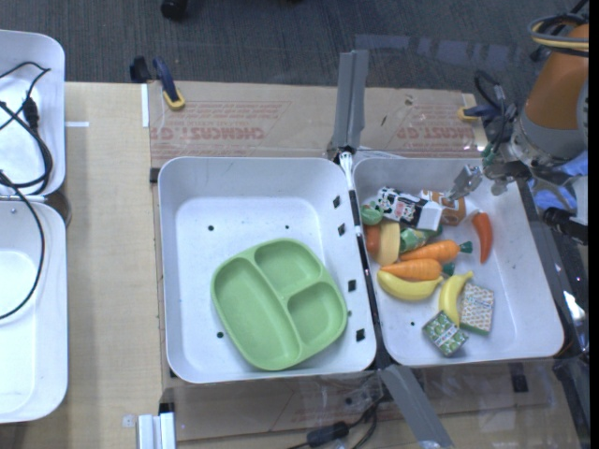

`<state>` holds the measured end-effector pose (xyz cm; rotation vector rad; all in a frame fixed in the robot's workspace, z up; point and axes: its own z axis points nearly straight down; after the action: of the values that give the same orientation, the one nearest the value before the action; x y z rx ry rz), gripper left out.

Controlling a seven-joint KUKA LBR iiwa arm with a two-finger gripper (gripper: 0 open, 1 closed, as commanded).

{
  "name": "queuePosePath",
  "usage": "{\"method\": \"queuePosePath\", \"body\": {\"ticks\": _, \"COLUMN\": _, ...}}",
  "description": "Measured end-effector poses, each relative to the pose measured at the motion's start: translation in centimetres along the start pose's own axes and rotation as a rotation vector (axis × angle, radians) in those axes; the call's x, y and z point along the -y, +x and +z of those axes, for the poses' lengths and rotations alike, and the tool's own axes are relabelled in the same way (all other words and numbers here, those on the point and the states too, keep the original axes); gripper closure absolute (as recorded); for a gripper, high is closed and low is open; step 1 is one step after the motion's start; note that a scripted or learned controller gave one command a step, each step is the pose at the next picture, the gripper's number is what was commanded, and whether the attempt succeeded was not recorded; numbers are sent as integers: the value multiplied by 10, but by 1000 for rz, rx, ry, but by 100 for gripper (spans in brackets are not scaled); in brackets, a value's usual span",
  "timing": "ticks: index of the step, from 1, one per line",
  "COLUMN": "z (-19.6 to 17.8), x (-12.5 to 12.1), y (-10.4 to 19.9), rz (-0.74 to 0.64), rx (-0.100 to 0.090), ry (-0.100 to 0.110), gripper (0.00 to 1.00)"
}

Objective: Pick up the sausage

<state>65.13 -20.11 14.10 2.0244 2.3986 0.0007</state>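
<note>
Dark grey carpet lies beyond the far edge of a pale wooden bench. On the bench a brown cardboard sheet sits under two shallow white bins placed side by side.

The left white bin holds a light green plastic plate with three compartments, lying towards the bin's near edge.

The right white bin carries a cluster of toy food, mostly against its left wall and in its middle. The brown toy sausage lies near the bin's far edge, just right of a small black-and-white milk carton and touching it or nearly so. A red chilli pepper lies just to the sausage's right. Nearer the middle lie a long orange carrot and a shorter orange piece, with a yellow banana below them and a second yellow banana beside it. Two green patterned packets lie closest to the bin's near edge.

The grey arm with its orange band reaches in over the bin's far right corner. The two-finger gripper hangs over the far edge, just above and right of the sausage. Whether it is released or clenched cannot be told; nothing is seen in its grasp, and the sausage rests on the bin floor.
</note>
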Motion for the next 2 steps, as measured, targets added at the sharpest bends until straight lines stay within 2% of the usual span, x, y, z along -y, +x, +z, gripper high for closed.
{"method": "queuePosePath", "body": {"ticks": 1, "z": 32, "x": 23, "y": -11, "rz": -46, "rx": 0, "ry": -26, "gripper": 0}}
{"method": "queuePosePath", "body": {"ticks": 2, "z": 32, "x": 28, "y": -10, "rz": -78, "rx": 5, "ry": -29, "gripper": 0}}
